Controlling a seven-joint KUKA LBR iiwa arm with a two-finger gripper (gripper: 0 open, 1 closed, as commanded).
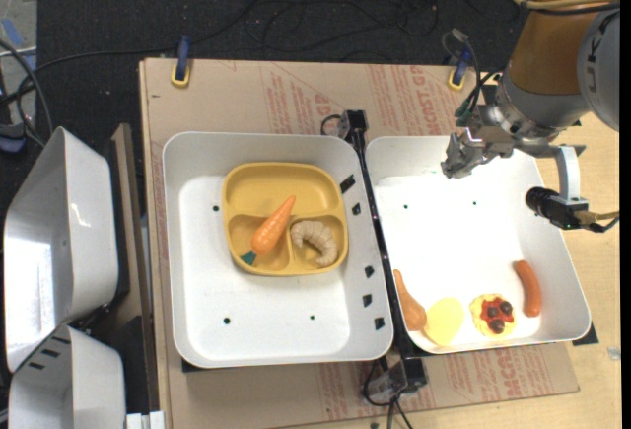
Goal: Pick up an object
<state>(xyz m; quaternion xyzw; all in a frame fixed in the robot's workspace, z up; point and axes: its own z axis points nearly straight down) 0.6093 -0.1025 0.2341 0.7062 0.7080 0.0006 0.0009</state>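
The grey arm (582, 42) is reaching in from the right edge of the camera view, its orange band showing above the wrist, and the gripper (461, 159) is pointing down and leftward at the end; its fingers are too small and dark to read

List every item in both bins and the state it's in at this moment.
Yellow plate: flat in left bin.
Carrot: lying on plate.
Shrimp: lying on plate.
Sausage: loose, right bin.
Yellow disc: flat, right bin.
Small pizza: flat, right bin.
Tool: above right bin, holding nothing visible.
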